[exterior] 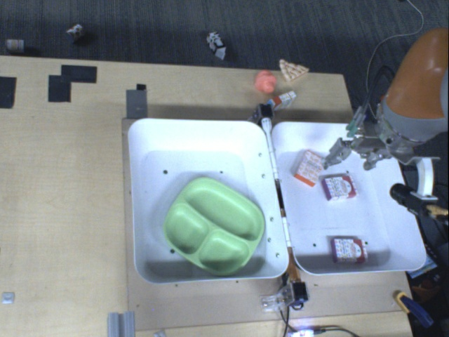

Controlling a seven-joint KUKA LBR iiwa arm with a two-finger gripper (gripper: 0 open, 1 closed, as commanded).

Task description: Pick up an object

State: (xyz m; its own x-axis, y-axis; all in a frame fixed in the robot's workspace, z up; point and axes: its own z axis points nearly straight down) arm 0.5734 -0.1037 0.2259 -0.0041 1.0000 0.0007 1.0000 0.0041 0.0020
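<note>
Three small packets lie in the right bin (pixel 393 237). An orange and white packet (pixel 308 168) sits near the bin's back left, with a dark red packet (pixel 337 187) just right of it. A second dark red packet (pixel 349 249) lies near the front wall. My gripper (pixel 353 157) hangs over the back of this bin, right of the orange packet and just behind the first dark red one. Its fingers are spread open and nothing is between them. The left bin (pixel 151 153) holds a green divided plate (pixel 214 223).
Behind the bins, a pink ball (pixel 265 81), a toy pizza slice (pixel 293 69) and a small tube (pixel 282 100) lie on the bench. Black blocks (pixel 70 81) sit at the far left. The arm's orange band (pixel 421 72) rises at the right edge.
</note>
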